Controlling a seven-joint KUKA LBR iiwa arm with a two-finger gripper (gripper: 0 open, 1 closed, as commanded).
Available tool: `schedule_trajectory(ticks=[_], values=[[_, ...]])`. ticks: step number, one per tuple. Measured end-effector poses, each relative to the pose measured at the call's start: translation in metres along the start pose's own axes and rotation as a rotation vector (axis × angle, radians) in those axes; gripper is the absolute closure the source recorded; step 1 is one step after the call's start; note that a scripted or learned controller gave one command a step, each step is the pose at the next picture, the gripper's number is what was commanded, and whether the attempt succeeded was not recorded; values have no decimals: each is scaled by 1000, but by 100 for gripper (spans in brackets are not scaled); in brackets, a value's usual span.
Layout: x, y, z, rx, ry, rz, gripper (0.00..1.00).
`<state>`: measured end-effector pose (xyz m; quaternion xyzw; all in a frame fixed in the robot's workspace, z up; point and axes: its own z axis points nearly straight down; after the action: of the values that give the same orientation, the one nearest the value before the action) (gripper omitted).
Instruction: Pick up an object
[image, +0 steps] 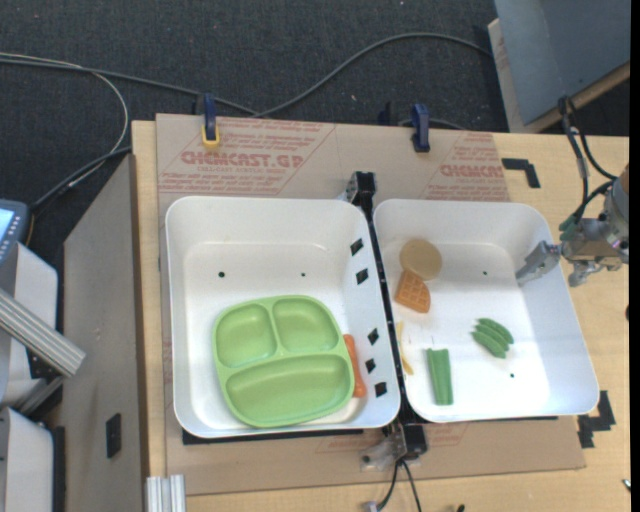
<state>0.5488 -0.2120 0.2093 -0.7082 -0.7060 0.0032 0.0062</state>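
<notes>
1. The robot's tool (545, 262) shows at the right edge of the camera view as a cluster of grey metal parts.
2. One pale grey, angular metal piece juts out leftward from the cluster; it has flat faces and a blunt end.
3. Behind it sits a blocky body (592, 243) in silver-grey with darker shadowed recesses.
4. A lighter, rounded grey section (622, 205) rises above the block, cut off by the picture's edge.
5. Thin dark cables (578, 150) run down toward the block from above, curving as they go.
6. Finer details such as screws or markings are too small to make out.
</notes>
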Motion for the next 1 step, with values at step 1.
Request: schedule_trajectory(ticks=[1], values=[[0,3,-7,-13,-4,-4,0]])
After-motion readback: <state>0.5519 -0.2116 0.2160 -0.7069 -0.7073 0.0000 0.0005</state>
